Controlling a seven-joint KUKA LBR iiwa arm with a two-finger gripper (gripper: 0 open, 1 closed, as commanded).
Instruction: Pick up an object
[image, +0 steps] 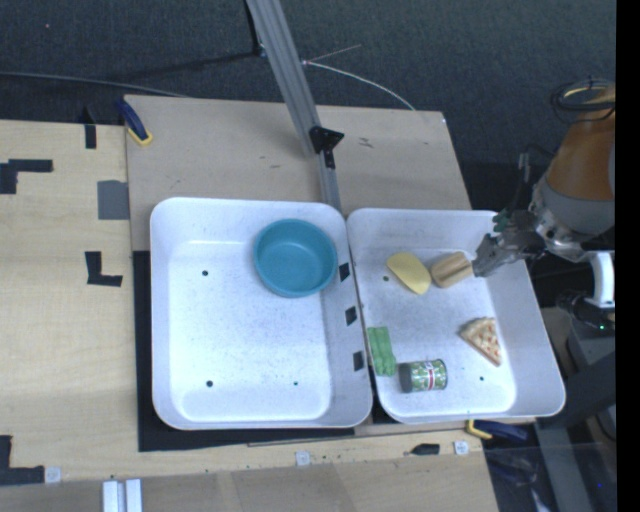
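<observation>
The tool (490, 255) hangs low over the right bin (530, 330), just beside a tan block (451, 269) that looks like a short cylinder or cork-like piece, with nothing seen in its grasp. Whether it is open or closed cannot be told from this slanted overhead view.

The block lies near the bin's upper middle, touching or nearly touching a pale yellow lump (408, 272) with a rounded, soft-looking outline. The block seems light and stiff with a matte, grippy surface; a pinch across its short width, clear of the lump, would likely hold.

Elsewhere in the same bin lie an orange wedge (483, 339) resembling a toy pizza slice, a small can (423, 376) on its side with a red and green label, and a flat green strip (381, 351). The can looks smooth and apt to roll. In the left bin (190, 330) sits a blue bowl (295, 257), glossy and hard. Both bins are white, speckled plastic on a wooden desk (60, 330).
</observation>
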